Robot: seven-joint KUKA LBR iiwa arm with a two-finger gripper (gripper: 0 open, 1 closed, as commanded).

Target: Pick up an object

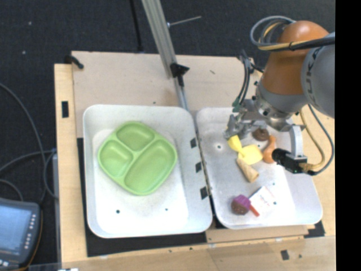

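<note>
My gripper (241,130) hangs over the back of the right bin (293,208), just above a small yellow block (234,144). Next to that block lie a larger yellow piece (252,154) and a tan cone-like piece (247,170). A brown round object (260,134) and an orange piece (269,148) sit to the gripper's right, partly under the wrist. Near the bin's front rest a purple and brown object (240,205) and a white card with a red stripe (263,199). Nothing shows between the fingers.
The left bin (101,213) holds a green three-compartment plate (137,157). A slanted metal pole (164,38) rises from the bench behind the bins. A black clamp with cables (290,161) hangs off the wrist over the right bin.
</note>
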